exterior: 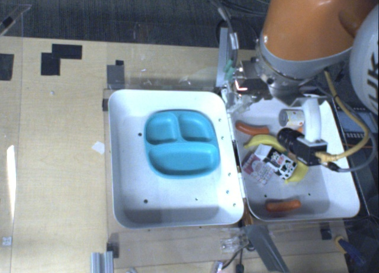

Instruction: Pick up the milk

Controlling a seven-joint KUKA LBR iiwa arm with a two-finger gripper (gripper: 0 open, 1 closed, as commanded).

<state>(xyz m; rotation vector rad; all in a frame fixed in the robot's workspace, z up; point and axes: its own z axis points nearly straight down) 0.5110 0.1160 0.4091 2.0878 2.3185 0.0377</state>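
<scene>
The milk (265, 163) is a small white carton with pink print and a black-and-white patch. It lies on its side in the right bin (340, 198), near that bin's left wall and against a banana. My gripper (234, 90) hangs under the big orange and grey arm, over the back left corner of the right bin. It is well behind the milk and nothing shows in its grasp.
A yellow banana (262, 141) curves behind and to the right of the milk. One reddish sausage (251, 128) lies behind it, another (283, 205) near the front wall. A small can (290, 116) lies further back. The left bin (127, 147) holds a blue divided plate (179, 143).
</scene>
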